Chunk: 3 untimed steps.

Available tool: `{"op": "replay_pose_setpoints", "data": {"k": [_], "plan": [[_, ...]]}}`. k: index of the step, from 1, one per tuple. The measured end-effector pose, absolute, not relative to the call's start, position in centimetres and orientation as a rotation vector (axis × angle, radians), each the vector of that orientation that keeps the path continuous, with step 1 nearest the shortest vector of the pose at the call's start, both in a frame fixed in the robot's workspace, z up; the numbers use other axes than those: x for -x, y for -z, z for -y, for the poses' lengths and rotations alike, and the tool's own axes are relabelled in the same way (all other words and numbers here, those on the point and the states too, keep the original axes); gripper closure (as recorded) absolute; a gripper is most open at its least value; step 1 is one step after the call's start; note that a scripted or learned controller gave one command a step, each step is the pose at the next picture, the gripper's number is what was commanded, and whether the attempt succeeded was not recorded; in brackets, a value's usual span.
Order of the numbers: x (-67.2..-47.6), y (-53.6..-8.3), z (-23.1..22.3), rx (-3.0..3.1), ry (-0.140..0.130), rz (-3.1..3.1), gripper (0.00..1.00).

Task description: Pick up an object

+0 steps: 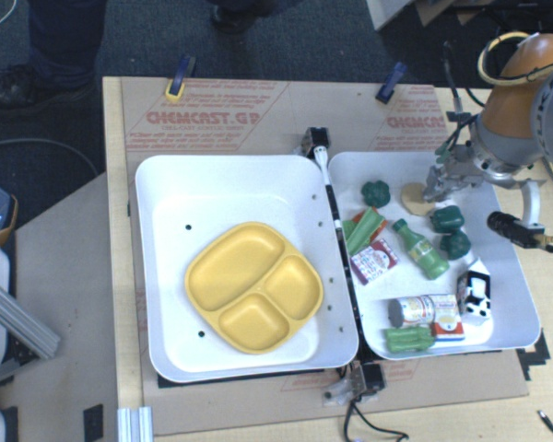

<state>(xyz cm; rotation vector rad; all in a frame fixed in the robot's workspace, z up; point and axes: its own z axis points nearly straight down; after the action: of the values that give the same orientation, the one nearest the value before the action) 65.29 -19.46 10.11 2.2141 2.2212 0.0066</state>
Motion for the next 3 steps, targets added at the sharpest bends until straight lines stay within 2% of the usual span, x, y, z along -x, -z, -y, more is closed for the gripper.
{"op": "replay_pose_setpoints", "data": {"k": [1, 2, 3], "plan": [[-64.5, -16.0, 19.3, -2.217, -0.005, -2.216, 1.00], [-64.8, -20.4, 19.7, -2.215, -0.005, -2.217, 1.00], [-64.9, -22.7, 19.7, -2.216, -0.004, -2.219, 1.00]]}}
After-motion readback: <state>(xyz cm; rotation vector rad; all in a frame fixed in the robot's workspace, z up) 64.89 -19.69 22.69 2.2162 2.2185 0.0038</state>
